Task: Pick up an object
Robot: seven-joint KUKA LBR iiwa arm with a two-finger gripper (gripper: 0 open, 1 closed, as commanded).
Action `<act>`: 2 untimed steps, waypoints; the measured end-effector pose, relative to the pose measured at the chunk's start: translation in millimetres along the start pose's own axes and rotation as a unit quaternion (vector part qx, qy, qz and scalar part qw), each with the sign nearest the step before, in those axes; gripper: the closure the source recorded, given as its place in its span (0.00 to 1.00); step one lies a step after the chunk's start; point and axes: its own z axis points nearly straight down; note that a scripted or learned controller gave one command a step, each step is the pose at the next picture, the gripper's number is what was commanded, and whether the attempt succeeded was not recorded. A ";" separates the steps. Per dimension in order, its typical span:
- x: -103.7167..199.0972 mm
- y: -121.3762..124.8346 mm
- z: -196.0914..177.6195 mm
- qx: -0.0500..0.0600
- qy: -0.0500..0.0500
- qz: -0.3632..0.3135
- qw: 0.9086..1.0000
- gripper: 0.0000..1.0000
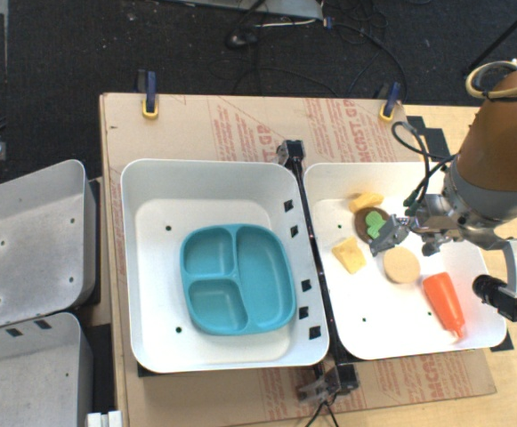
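The right white bin (391, 327) holds several small objects. A yellow block (350, 256) lies left of centre and a round tan disc (401, 266) sits beside it. An orange bottle-like piece (444, 302) lies toward the front right. A brown piece with a green part (371, 223) and a yellow piece (366, 203) sit near the back. My gripper (390, 237) hangs low over the bin, right beside the brown and green piece and just above the tan disc. I see nothing held in it.
The left white bin (151, 194) holds a teal divided tray (238, 278). A black divider (310, 265) runs between the bins. Spare white bin lids (27, 238) lie off the bench at left. The grey arm with its orange band (503, 140) crosses the right bin's far right corner.
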 end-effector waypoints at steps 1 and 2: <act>0.2 2.1 -6.2 -0.006 -0.001 -0.001 1.000 0.00; 9.2 1.5 41.2 -0.005 0.000 0.000 1.000 0.00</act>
